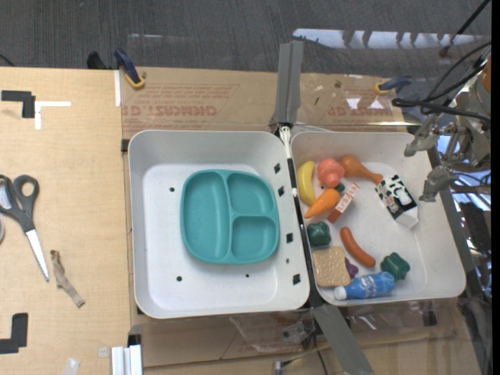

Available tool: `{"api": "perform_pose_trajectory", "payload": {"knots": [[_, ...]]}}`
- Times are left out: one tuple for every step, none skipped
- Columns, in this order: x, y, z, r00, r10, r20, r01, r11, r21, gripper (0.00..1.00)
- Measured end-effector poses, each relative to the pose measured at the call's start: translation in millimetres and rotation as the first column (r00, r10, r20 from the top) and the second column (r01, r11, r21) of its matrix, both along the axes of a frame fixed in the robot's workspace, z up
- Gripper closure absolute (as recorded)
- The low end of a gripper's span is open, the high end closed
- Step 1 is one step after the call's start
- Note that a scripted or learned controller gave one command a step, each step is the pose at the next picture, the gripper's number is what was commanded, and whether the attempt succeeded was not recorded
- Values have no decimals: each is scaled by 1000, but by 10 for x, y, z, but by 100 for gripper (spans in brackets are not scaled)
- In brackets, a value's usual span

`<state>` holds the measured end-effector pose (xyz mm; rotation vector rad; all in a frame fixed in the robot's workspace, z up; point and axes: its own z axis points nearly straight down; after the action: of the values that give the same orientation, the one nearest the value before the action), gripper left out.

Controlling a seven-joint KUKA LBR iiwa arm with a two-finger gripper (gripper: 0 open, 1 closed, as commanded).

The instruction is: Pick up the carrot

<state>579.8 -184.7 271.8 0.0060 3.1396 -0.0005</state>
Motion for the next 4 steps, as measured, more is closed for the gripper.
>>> {"api": "perform_pose_trajectory", "payload": {"knots": [[394, 813, -556, 999, 42, 1, -42, 999, 1, 0], [772, 823, -1645, 970, 242, 5, -242, 970, -1, 0], [-68, 799, -1795, 978, 207, 0, -207, 978, 1, 0], [-374, 910, -1799, 963, -268, -1, 268, 963, 0, 0]]}}
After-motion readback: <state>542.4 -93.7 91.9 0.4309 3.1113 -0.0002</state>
